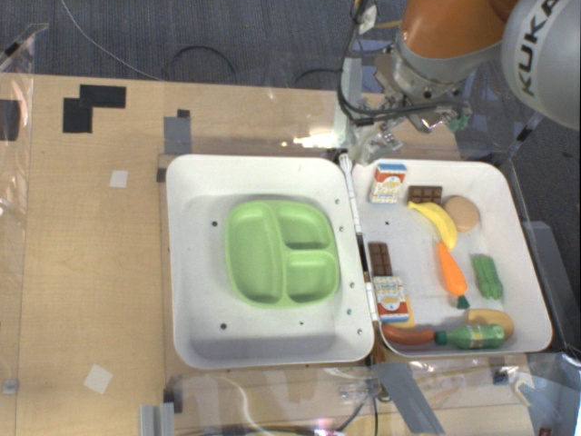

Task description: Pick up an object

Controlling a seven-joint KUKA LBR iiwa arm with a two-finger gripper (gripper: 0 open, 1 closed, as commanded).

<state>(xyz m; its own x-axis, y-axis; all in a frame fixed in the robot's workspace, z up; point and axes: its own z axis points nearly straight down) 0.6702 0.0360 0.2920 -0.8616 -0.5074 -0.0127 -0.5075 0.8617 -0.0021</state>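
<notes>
Camera view: hand (392, 133) over right bin's (517, 209) far rim, grip unreadable. Curved yellow banana (438, 221), tapered orange carrot (451, 270), flat chocolate bar (379, 259) inside; moulded green tray (281, 252) left.

The arm (508, 16) is reaching in from the upper right of the camera view, its grey casing curving over toward the left. The orange band (449, 12) is sitting just above the wrist, facing the camera. Below it the grey wrist (422, 71) is pointing downward, with cables looping around its left side. The gripper (386, 134) is hanging at the lowest end, seen from above; its tips are too tangled with brackets and wires to read clearly.
</notes>
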